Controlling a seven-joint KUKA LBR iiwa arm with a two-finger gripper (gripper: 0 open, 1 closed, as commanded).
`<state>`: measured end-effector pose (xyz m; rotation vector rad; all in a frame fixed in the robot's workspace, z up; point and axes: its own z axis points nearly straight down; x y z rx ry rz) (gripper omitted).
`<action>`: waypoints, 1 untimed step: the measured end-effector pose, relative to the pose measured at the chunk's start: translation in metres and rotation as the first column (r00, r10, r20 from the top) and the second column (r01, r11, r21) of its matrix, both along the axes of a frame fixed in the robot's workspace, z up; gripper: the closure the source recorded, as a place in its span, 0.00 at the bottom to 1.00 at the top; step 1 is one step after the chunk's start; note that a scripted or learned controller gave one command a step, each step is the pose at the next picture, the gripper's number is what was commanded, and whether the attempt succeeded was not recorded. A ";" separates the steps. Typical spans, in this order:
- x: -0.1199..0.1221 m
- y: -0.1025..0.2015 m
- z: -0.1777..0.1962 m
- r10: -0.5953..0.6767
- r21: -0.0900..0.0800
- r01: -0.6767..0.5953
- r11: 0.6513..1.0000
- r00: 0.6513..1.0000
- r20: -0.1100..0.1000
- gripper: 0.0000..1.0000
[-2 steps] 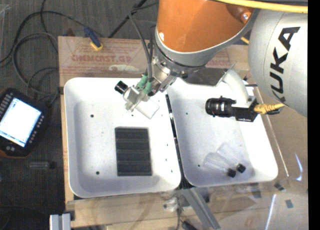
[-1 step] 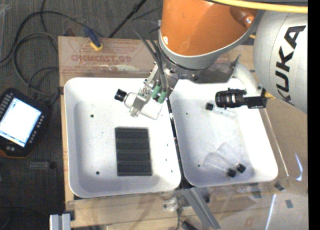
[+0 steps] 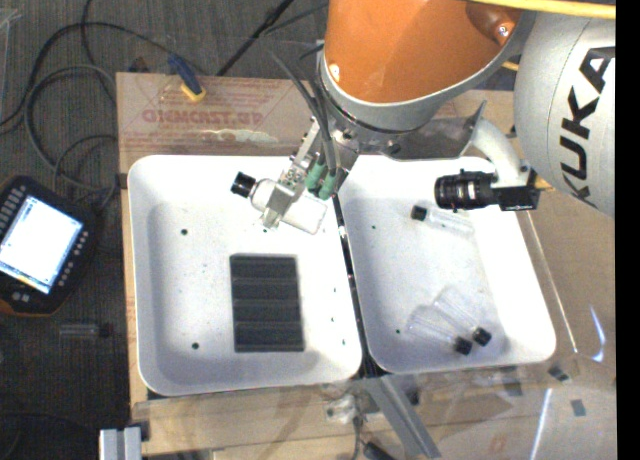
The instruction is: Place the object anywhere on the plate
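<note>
A dark ribbed rectangular plate [image 3: 267, 303] lies flat in the lower middle of the left bin [image 3: 160, 248]. My gripper [image 3: 292, 191] hangs over the far right part of that bin, above and behind the plate. It is shut on a clear vial [image 3: 268, 196] with a black cap [image 3: 243, 185]; the cap points left and the vial lies roughly level between the fingers. The vial is off the bin floor and well apart from the plate.
The right bin [image 3: 520, 278] holds a clear capped tube [image 3: 438, 219] near its far side and two or three more clear tubes [image 3: 445, 316] with black caps near its front. The wall between the bins [image 3: 350, 278] runs just right of my gripper. A pendant [image 3: 38, 245] lies off the bench at left.
</note>
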<state>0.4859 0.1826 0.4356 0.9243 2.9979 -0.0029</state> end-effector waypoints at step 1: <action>0.001 0.000 0.009 -0.003 -0.002 0.003 1.000 1.000 0.002 1.00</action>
